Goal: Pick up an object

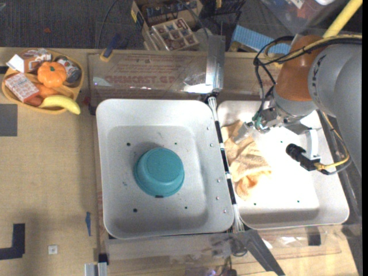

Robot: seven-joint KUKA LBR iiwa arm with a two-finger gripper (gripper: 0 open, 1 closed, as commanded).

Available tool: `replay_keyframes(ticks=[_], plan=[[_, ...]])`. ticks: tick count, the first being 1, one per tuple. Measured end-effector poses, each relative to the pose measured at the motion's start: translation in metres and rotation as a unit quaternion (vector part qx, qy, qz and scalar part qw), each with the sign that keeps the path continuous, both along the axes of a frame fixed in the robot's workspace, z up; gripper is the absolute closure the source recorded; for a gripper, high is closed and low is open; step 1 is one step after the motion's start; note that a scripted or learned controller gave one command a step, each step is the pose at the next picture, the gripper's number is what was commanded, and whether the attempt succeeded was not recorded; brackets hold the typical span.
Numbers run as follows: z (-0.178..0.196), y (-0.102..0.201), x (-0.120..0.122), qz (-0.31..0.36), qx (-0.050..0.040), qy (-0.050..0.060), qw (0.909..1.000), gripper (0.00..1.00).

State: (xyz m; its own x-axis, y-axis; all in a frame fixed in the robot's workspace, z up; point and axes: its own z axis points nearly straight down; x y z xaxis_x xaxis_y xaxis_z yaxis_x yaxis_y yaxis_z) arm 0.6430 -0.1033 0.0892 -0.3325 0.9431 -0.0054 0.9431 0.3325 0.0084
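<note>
**binwatcher:** So the arm (322, 79) comes in from the right and leans over the right bin (299, 203). Its hand (246, 130) sits low at the top-left part of that bin, right at the upper edge of a crumpled tan and orange cloth (247, 163). The cloth lies along the bin's left wall.

**gripfan:** Is it grabbing the cloth?

**binwatcher:** Honestly can't tell. The tip is small and washed out against the white, so whether it's released or clenched is anyone's guess. It looks to be touching the cloth, though.

**gripfan:** And the other bin?

**binwatcher:** Left bin (115, 119) has a teal bowl (160, 171) upside down near the middle. Off on the table (46, 183), top left, there's a dish of toy food (41, 82) with a banana (61, 103) at its edge.
</note>
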Motion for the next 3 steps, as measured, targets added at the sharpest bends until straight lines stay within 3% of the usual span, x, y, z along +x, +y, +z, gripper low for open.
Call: replay_keyframes(ticks=[1,2,3], plan=[[0.000,0.006,-0.045,0.069,0.0001,0.000,0.9976,0.00],[0.000,-0.019,-0.127,0.033,0.0003,0.000,0.9995,0.00],[0.012,-0.052,-0.144,-0.138,0.0011,0.003,0.9904,0.00]])
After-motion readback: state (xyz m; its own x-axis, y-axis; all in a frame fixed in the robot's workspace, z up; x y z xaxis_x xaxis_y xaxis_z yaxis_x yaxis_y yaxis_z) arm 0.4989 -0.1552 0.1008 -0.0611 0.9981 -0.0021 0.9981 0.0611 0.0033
